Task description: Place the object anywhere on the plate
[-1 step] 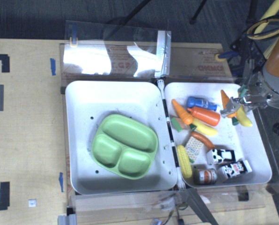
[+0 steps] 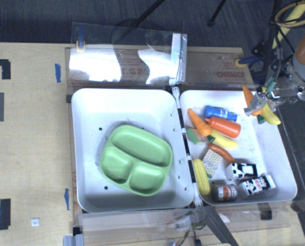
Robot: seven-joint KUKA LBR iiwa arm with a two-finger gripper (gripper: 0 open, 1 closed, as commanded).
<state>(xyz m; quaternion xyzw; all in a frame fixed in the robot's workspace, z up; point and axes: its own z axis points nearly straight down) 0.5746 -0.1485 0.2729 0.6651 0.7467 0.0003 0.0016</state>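
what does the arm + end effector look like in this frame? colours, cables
The arm enters at the right edge: grey body with an orange band above the wrist. Yellow and black cables loop beside it near the top right. The end effector is a small dark and metallic assembly with orange and yellow showing at its tip; finer detail is too small to tell.
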